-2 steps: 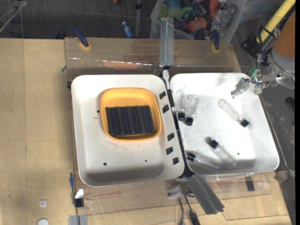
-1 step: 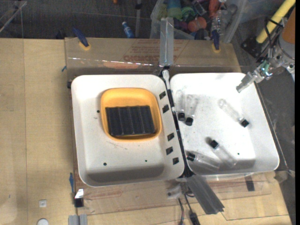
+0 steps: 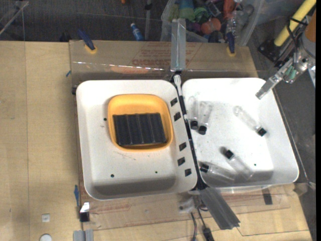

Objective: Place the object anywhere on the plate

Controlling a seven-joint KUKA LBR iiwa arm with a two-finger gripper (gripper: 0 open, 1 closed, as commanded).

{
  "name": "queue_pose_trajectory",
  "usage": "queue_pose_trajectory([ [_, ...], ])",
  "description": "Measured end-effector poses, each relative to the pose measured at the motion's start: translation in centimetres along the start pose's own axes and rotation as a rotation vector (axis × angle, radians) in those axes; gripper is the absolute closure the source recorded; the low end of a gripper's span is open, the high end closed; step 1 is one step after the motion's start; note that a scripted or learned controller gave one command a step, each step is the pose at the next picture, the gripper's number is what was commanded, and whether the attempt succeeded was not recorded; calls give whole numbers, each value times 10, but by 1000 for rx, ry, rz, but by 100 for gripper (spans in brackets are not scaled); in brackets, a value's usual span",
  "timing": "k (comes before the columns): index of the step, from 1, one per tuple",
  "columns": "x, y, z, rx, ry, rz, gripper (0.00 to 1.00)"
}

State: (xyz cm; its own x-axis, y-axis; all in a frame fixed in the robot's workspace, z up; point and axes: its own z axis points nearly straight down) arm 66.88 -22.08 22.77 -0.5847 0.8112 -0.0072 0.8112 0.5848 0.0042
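- Wooden bench point(image 3: 35, 134) — pale, bare at left.
- Left bin point(image 3: 93, 134): orange plate point(image 3: 138, 104) holding a dark ribbed insert point(image 3: 139, 128).
- Right bin point(image 3: 281, 149): clear vials with black caps point(image 3: 248, 122) scattered, none on the plate.
- Gripper point(image 3: 266, 89) over the right bin's far corner — finger state cannot be told.
- Rear: clear tub of coloured toys point(image 3: 210, 4).

You get open white floor mid right bin point(image 3: 281, 134); clear tubes point(image 3: 248, 120) scattered around it, divider point(image 3: 181, 129) blocks toward the plate point(image 3: 139, 122).
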Motion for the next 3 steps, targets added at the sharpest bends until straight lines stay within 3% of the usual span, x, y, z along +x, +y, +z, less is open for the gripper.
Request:
queue_pose_trajectory([
  [1,0,1,-3,0,-1,-22,0],
  [3,2,-4,-24,-2,0,-368,0],
])
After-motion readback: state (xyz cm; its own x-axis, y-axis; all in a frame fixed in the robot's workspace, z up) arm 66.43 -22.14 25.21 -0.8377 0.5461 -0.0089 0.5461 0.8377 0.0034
